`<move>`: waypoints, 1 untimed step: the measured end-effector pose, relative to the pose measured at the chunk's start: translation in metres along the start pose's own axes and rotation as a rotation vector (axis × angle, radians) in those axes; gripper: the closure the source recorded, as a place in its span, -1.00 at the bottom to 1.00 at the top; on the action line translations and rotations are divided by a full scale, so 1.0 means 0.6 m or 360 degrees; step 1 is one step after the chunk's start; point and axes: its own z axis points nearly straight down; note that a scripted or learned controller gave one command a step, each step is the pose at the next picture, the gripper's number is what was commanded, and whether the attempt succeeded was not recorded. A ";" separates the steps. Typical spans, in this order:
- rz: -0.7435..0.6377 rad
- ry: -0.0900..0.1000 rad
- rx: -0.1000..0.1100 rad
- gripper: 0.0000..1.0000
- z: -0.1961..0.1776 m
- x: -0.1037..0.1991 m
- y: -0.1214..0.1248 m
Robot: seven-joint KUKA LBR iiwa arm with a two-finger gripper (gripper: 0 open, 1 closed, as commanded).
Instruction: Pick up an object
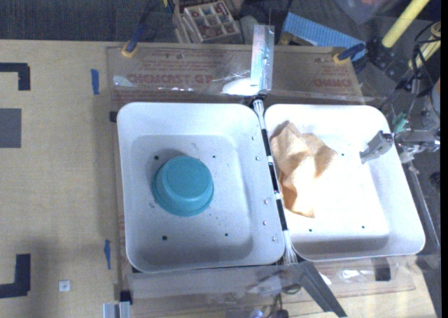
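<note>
A teal bowl [183, 185] lies upside down in the middle of the left bin [140, 127]. A crumpled tan cloth [301, 166] rests in the left half of the right bin [399, 232], against the wall between the bins. My gripper [374, 147] hangs over the right bin's upper right edge, some way right of the cloth and apart from it. Nothing shows in its grasp.
A clear plastic sheet and a cardboard strip [182, 78] lie behind the bins. Boxes, cables and a yellow pole [416, 1] clutter the floor beyond the bench. Black tape marks [17, 75] sit on the wooden bench at the left.
</note>
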 end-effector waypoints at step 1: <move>-0.0054 -0.0003 -0.0009 -1.00 0.252 0.023 0.073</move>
